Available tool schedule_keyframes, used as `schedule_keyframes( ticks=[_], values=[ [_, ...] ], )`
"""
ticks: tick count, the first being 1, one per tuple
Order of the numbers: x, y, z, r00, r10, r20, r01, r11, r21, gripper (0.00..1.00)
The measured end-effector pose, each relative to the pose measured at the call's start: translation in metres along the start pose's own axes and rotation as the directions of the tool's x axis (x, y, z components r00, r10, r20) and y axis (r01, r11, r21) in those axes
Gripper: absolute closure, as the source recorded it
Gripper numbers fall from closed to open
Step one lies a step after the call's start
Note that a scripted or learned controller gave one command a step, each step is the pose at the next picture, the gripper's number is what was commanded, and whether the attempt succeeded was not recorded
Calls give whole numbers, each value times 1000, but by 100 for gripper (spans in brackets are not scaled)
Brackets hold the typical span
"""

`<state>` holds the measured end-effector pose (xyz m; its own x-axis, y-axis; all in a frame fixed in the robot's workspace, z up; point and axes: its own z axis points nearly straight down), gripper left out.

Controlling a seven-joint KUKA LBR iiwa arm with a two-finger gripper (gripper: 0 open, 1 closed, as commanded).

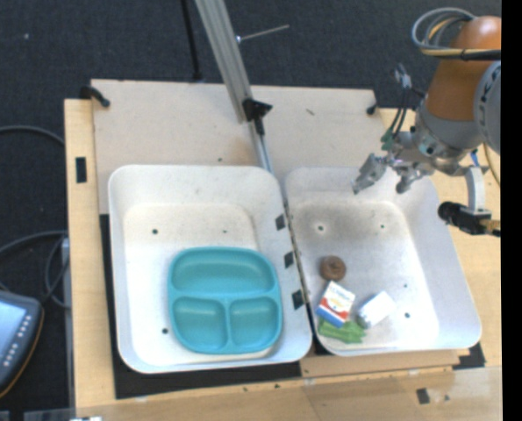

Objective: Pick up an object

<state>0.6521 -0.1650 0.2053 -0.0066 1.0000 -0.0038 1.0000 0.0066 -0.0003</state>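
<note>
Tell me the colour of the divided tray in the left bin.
Turquoise blue tray, plain with no pattern; the camera view shows it clearly.

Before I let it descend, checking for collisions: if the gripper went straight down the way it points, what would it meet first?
Probably bare floor at the back of the right bin. The open gripper hangs above it, well away from the brown disc; depth is uncertain.

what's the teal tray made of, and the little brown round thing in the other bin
Tray: likely moulded plastic, going by its even teal colour, rounded dividers and soft sheen. Brown thing: matte and ring-shaped with a dark centre; possibly rubber, foam or wood, too small to tell.
</note>
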Motion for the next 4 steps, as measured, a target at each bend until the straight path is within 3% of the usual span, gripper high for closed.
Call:
schedule_keyframes(
  ticks=[1,4],
  values=[
    [0,1,-12,1000,-5,2,5,1000,-3,100],
    [-2,3,-44,1000,-15,6,15,1000,-10,100]
  ],
)
